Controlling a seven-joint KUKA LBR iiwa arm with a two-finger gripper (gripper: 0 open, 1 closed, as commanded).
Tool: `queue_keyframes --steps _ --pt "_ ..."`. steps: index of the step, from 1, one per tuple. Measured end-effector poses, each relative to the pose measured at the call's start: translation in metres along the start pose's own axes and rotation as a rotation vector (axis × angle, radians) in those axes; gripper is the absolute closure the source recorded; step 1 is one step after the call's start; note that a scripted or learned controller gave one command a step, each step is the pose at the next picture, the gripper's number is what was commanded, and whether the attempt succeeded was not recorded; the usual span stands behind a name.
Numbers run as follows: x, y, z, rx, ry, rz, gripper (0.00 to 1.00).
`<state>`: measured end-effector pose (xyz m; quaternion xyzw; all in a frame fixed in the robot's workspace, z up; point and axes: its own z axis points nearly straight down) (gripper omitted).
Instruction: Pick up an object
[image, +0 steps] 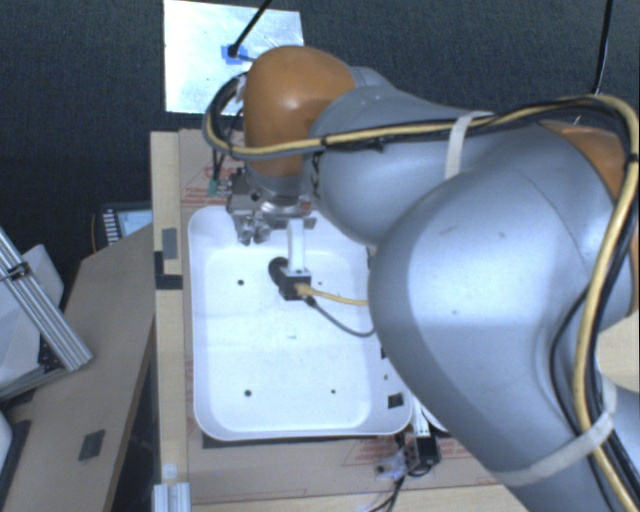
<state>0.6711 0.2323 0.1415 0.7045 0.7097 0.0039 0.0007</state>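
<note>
My gripper (248, 230) hangs at the far end of the left white bin (230, 400), close to its back wall and low over the floor. The orange band and grey wrist sit directly above it. The bin floor in front of the gripper is plain white with a few small dark dots. The big grey arm reaches in from the right and hides most of the right side of the bench.
A wooden bench edge (170, 330) runs along the left of the bin. Metal rails (40, 310) lie at the far left. A small cable clip (415, 455) sits by the bin's front right corner.
</note>
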Motion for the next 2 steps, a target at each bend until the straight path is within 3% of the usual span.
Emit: queue_keyframes --steps 2 --pt "0.000 0.002 -0.022 -0.004 0.002 -0.001 1.00"
